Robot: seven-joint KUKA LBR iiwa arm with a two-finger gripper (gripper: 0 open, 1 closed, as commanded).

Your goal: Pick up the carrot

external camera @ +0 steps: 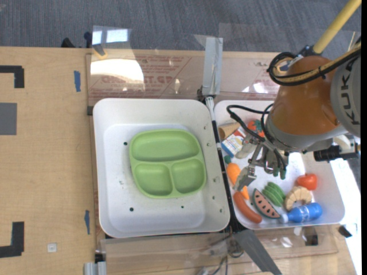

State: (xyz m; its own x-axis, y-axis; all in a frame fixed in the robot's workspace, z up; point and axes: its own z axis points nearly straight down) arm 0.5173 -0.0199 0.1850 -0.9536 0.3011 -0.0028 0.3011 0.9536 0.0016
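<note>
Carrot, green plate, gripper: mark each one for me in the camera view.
carrot (233,171), camera view, on its orange body left of the gripper.
green plate (167,162), camera view, on the divider where its three compartments meet.
gripper (246,178), camera view, midway between its fingertips, over the right bin.

Bright, even overhead light, glare on the clear panels (132,73) behind the bins, soft shadows, slightly soft focus.

Left bin (109,171) holds green divided plate (167,162). End effector (250,173) low over right bin (338,202), fingertips just beside carrot (233,171). Nearby: hot dog (247,210), watermelon slice (265,204), tomato (308,181), blue bottle (304,212).
</note>
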